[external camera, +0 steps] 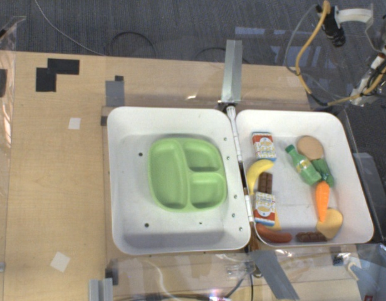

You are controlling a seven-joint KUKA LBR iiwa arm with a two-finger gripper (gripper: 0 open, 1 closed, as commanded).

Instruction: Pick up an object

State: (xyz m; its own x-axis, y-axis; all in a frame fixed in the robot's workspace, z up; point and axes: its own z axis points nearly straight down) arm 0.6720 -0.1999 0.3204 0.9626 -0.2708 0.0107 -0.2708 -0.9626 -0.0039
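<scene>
The right bin (343, 137) holds several toy foods. A red-and-white carton (263, 146) lies at its back left, with a yellow banana (257, 173) and a brown chocolate bar (265, 182) just in front of it. A second red-and-white carton (265, 209) lies nearer the front, above a reddish sausage (274, 236). To the right are a tan round bun (310, 147), a green bottle (302, 163), an orange carrot (322, 199) and a yellowish lump (331, 221).
The left bin (127, 231) holds a green divided plate (187, 173). A metal post (231, 74) stands behind the seam between the bins. Yellow and black cables (309, 42) with white fittings hang at the top right. Clear shields edge the wooden bench (49, 168).
</scene>
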